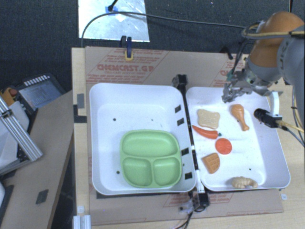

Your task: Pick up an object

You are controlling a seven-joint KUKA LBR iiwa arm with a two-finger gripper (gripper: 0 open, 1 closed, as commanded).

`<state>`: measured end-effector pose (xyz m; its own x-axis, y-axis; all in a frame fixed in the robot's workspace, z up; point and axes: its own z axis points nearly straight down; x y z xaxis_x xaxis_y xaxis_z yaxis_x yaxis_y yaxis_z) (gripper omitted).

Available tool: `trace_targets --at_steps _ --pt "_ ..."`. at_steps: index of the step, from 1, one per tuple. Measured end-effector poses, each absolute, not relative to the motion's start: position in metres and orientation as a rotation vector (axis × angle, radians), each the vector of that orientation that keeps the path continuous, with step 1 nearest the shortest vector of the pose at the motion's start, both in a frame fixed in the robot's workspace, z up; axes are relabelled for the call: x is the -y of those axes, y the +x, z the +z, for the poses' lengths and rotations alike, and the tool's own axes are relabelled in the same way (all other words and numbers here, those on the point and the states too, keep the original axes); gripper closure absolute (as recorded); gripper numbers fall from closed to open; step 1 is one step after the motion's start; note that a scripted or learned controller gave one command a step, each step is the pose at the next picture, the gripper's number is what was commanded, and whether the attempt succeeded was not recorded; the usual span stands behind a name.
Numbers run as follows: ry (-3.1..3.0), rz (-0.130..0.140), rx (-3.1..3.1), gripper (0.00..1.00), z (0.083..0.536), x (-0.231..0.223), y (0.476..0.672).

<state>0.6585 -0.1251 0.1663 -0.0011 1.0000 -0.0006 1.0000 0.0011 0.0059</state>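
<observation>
A bench (78, 142) of pale wood carries a brown sheet (157, 63) printed with red lettering. A yellow and black clamp (127, 49) pins the sheet at the bench's far edge. On the sheet two shallow white plastic bins sit side by side, touching along their inner rims, where black clips (181, 81) join them.

The left bin (102, 109) holds a light green plastic tray with three compartments (150, 159), lying flat near its front edge.

The right bin (271, 161) holds the small toy foods:
- A tan slice of toast (208, 118) lies towards the far left corner.
- A tan chicken drumstick (239, 116) lies just to its right.
- An orange-red pepper (206, 132) lies below the toast, near the left rim.
- A round red disc (223, 146) sits just beside the pepper's tip.
- An orange-brown wedge (212, 162) lies in front of the disc.
- A pale beige lumpy piece (244, 182) rests at the front edge.

The grey arm with its orange band (281, 25) reaches in over the far right corner. The gripper (230, 94) hangs above the far edge of the right bin, near the toast and drumstick but apart from both, with nothing in its grasp. I cannot tell whether it is released or clenched.

Beyond the bench lies dark carpet (38, 27) with a silvery sheet (114, 13) and a black cable (190, 22). To the left stands a second wooden table (47, 156) bearing an aluminium rail (19, 132) and a dark device (40, 92).
</observation>
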Motion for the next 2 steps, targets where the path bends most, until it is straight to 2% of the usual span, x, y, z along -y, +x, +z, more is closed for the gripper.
trace_targets --at_steps 1,2 --pt "2.214 0.008 -2.218 1.00 0.231 0.130 0.659" --pt "2.213 0.006 -2.221 1.00 0.275 0.130 0.660"
